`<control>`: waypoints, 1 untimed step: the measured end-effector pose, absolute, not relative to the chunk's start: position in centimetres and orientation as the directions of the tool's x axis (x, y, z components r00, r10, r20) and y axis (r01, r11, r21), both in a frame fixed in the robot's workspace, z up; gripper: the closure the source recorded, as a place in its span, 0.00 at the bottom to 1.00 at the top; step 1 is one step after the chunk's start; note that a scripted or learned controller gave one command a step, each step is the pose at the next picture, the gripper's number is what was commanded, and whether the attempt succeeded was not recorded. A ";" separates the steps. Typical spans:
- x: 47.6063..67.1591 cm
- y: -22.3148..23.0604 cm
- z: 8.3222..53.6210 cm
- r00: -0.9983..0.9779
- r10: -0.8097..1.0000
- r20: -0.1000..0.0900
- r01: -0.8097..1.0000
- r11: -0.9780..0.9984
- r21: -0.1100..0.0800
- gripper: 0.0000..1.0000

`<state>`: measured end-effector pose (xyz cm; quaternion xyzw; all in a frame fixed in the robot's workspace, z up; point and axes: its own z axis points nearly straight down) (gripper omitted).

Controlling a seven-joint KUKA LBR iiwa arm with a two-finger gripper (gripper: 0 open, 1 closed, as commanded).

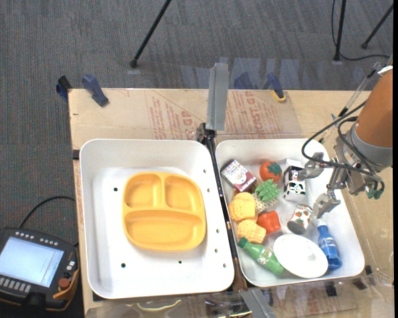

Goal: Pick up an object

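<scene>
**Gripper poised over the right bin's small can**

Plywood worktop carries two white bins. Nearest in the right bin (355, 240) lie a white plate (300, 255), green bottle (261, 256) and blue bottle (328, 245). Just beyond, a small can (299, 218) lies tilted, directly below-left of the gripper (324, 189), whose fingers stand apart, holding nothing.

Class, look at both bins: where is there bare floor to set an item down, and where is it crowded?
Free: the left bin floor all round the yellow tray. Crowded: the right bin, packed with toys from the carton down to the white plate.
</scene>
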<state>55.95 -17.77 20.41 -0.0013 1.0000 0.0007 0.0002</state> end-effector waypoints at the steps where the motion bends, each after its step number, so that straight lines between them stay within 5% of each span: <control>1: 62.8 -19.2 8.4 -0.999 0.042 0.003 0.042 0.999 0.003 0.00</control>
